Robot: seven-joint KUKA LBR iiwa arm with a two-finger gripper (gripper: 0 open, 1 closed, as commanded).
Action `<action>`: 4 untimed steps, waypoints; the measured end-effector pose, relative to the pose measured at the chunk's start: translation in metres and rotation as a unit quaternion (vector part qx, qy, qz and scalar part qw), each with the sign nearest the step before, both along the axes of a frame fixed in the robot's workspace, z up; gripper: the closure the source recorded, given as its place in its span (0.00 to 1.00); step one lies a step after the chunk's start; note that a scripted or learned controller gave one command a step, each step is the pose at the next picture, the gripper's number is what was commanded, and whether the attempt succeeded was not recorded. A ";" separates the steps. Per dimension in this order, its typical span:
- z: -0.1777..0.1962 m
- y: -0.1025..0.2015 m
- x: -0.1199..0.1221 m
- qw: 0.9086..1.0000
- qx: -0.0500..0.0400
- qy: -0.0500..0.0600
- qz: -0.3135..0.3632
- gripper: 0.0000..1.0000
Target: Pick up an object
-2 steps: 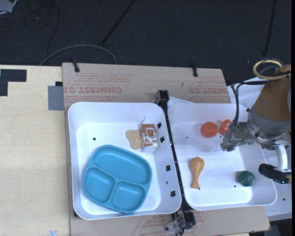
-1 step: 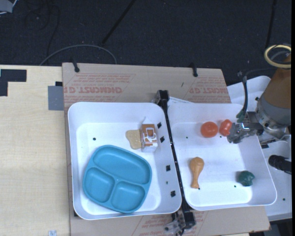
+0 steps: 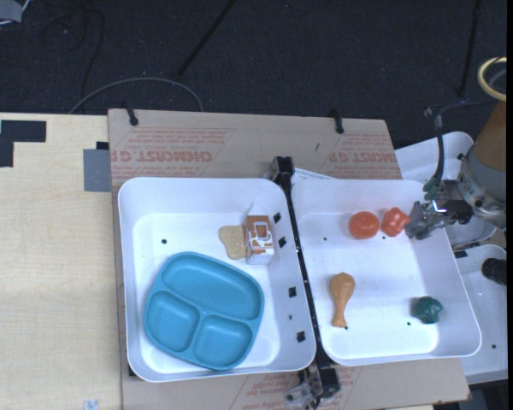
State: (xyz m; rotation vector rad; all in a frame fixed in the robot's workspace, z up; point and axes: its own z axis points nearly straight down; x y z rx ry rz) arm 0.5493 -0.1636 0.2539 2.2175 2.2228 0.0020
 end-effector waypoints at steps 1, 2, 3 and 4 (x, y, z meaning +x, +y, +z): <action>0.002 0.043 -0.008 1.000 0.001 0.003 0.001 1.00; 0.007 0.094 -0.017 1.000 0.001 0.003 0.001 1.00; -0.008 0.152 -0.023 1.000 0.001 0.004 0.001 1.00; -0.015 0.206 -0.042 1.000 0.001 0.004 0.001 1.00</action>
